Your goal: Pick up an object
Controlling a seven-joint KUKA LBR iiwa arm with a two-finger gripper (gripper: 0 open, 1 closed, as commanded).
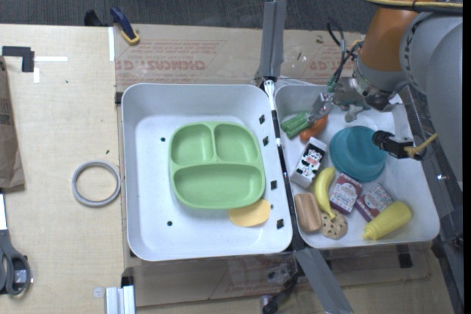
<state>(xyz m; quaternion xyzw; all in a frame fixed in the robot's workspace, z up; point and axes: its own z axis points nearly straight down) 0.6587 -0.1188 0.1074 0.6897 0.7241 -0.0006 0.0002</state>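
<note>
Reaching in from the right, with the gripper [321, 108] hanging low in the far left corner of the right bin [296, 93], just above a green veg [296, 121] and a carrot [313, 134] lying side by side. Not managing to tell whether the hand is wide or narrow; seeing nothing clearly held in it.

Probably aiming for the green veg, pressed close to the bin wall. Risking a scrape on that wall, or a pinch that catches both veg and carrot and drops one. Risking also a knock against the bowl [358, 152] sitting just beside, or a nudge of the carton [310, 160] onto the banana [324, 190]. Possibly closing on air, with the veg slipping sideways under a slanted approach. Leaving the plate [217, 164] in the left bin [147, 180] well apart from all this.
</note>
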